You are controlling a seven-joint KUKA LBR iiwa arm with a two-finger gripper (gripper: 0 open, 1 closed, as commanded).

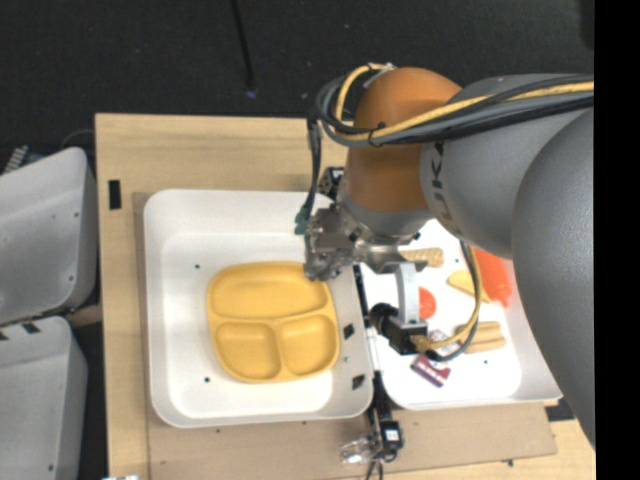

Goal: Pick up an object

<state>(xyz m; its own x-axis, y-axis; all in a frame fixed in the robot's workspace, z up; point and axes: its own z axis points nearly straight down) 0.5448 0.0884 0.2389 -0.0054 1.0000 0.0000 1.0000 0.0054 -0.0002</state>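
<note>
A yellow divided tray [272, 320] lies in the left bin [160, 298]. My gripper [320, 256] hangs low over the tray's upper right corner, close to the wall between the bins; the wrist hides its tips. The right bin [500, 383] holds a red-orange object [494, 276], a yellow wedge [461, 282], a small red piece [426, 303], a tan stick [487, 339], a beige ridged piece [422, 258] and a small purple packet [432, 370]. The arm covers much of that bin.
The grey arm with its orange band [395, 148] spans the right bin from the right. The left bin shows bare white floor to the left of and behind the tray. A wooden bench [200, 148] surrounds both bins.
</note>
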